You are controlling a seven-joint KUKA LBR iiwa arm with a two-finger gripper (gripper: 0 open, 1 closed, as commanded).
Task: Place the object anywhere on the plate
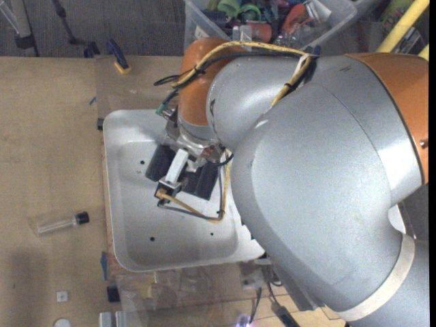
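My gripper (181, 174) hangs low over the left white bin (129, 203), near the middle of its floor, pointing down and to the left. The large grey arm with its orange band (197, 94) reaches in from the right and covers the right half of the view. The arm and wrist hide whatever lies directly under the gripper. The bare part of the bin floor around the gripper holds no loose thing that I can make out.
A clear vial with a black cap (60, 221) lies on the wooden bench left of the bin. A blue clip (120, 60) sits at the back. A clear tub of colourful toys (272, 9) stands behind the bins.
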